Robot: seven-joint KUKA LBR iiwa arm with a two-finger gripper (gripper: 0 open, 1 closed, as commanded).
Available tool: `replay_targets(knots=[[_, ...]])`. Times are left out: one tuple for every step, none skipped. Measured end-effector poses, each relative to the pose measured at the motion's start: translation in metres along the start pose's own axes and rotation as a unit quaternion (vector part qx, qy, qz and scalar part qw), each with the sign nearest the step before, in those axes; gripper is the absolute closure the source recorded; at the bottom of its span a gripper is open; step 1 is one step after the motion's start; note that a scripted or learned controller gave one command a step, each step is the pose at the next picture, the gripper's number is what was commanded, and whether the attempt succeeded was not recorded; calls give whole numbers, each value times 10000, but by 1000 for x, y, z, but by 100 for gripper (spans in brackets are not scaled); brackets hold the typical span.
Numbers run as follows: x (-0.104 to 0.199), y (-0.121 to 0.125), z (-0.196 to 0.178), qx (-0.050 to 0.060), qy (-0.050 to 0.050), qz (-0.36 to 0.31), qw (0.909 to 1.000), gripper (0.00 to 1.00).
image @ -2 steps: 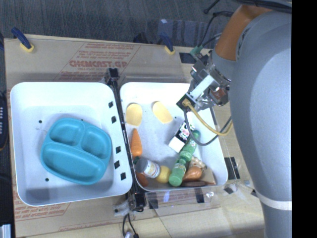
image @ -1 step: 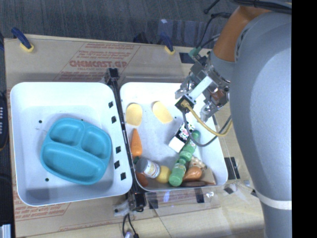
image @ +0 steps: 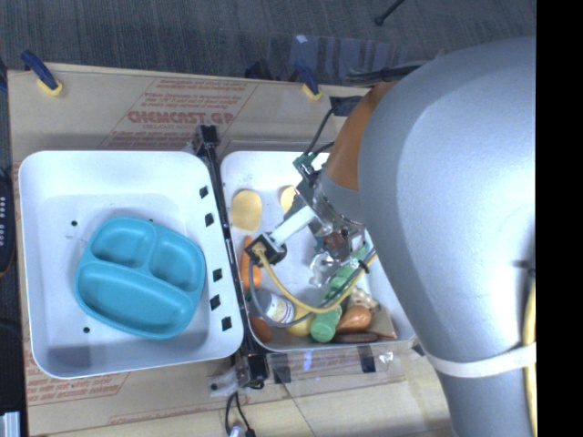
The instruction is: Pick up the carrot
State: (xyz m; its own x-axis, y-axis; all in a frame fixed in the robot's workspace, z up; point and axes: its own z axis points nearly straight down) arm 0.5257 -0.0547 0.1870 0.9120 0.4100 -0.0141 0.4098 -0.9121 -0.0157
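The carrot (image: 247, 274) is a thin orange strip lying along the left wall of the right bin (image: 273, 167), partly hidden behind the robot's cable. My gripper (image: 326, 264) hangs low over the middle of that bin, to the right of the carrot and apart from it. The grey arm and its orange band cover the bin's right side, and the metal parts of the gripper blur together.
In the right bin lie two pale yellow round pieces (image: 246, 209) at the back, and a green vegetable (image: 325, 327), a brown-orange item (image: 357, 317), a yellow piece (image: 301, 328) and a reddish item (image: 261, 330) at the front. The left bin (image: 55, 180) holds a blue divided plate (image: 138, 276).
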Motion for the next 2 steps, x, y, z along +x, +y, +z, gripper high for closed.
replay_targets(knots=[[28,-14,-4,-29,33,1023,9947,0],[29,-17,-12,22,-6,941,9956,100]])
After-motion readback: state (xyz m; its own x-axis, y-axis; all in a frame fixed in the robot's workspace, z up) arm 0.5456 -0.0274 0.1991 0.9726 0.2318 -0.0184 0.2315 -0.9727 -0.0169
